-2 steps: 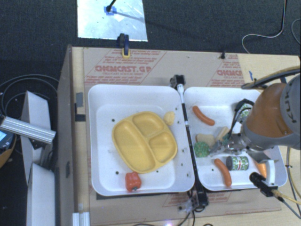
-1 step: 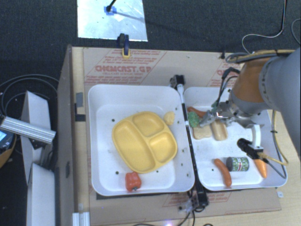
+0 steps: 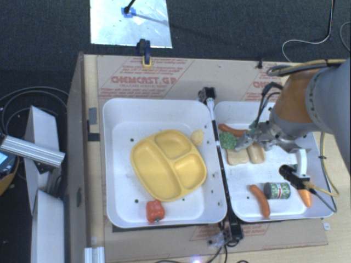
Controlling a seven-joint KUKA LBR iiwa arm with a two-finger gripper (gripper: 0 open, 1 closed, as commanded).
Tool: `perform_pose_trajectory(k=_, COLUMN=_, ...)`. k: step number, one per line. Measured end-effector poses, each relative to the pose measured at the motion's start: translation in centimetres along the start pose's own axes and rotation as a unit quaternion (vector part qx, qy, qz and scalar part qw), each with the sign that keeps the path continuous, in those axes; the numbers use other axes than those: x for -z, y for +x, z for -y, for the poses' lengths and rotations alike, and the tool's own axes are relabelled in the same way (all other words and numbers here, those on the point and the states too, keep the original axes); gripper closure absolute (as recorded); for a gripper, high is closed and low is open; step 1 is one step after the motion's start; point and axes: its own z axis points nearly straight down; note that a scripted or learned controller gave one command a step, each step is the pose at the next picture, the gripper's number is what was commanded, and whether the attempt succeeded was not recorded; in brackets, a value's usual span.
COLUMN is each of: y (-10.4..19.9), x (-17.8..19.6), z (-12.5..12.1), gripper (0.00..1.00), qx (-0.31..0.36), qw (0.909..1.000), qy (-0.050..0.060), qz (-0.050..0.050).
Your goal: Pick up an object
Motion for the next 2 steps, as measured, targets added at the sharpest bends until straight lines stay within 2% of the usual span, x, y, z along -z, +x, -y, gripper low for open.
perform_pose_trajectory(k=1, y=-0.1, x=1.2, z=-0.1, gripper=1.0, qx=0.001, qw=1.0, qy=-0.001, qz=0.001)
perform_pose_trajectory(k=2, y=8.0, x=9.6, z=0.5, gripper=1.0, qx=0.002, qw=1.0, qy=0.005, qz=-0.001)
